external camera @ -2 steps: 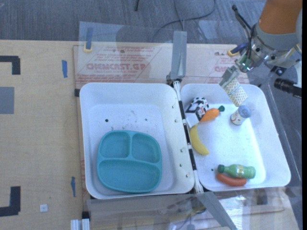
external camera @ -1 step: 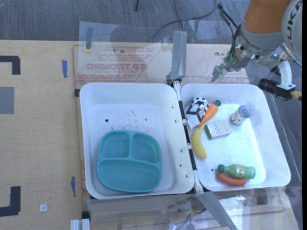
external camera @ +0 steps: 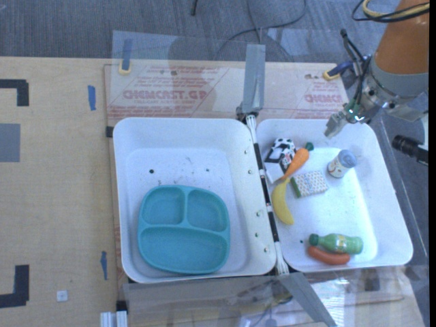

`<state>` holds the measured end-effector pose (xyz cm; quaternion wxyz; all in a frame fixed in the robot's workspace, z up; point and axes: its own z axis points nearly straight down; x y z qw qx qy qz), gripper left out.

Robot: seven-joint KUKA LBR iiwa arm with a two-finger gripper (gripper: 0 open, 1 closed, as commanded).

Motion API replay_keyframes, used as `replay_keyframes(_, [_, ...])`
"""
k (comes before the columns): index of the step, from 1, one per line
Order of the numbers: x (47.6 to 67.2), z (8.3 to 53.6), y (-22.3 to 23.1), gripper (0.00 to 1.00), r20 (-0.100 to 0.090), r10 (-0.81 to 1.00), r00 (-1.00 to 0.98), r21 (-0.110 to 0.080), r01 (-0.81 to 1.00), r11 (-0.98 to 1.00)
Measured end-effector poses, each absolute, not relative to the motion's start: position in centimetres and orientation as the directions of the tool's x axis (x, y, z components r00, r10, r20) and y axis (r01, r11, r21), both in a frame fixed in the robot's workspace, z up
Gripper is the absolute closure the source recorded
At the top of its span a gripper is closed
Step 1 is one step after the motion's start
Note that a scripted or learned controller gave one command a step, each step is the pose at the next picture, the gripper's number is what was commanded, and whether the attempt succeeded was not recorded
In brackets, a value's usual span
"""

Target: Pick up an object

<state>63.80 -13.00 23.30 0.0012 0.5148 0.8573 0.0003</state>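
The gripper point(external camera: 336, 124) is seen above the right bin's point(external camera: 381, 203) far rim, near the small bottle point(external camera: 340, 163). Whether its jaws are parted cannot be told.

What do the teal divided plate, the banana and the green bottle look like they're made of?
Teal plate: probably molded plastic, matte; uniform color, smooth rounded dividers. Banana: likely a plastic toy; even yellow with no blemishes, slight sheen. Green bottle: seemingly glossy plastic, judging by a bright highlight along its side; too small to be sure.
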Motion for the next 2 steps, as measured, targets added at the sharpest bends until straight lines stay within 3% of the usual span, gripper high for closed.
replay_keyframes(1, [63.9, 24.5, -13.1, 1.00, -0.007, 0.883, -0.469, 0.007, 0.883, 0.470])
replay_keyframes(2, [66.8, 23.3, -7.0, 1.00, -0.004, 0.893, -0.451, 0.005, 0.893, 0.451])
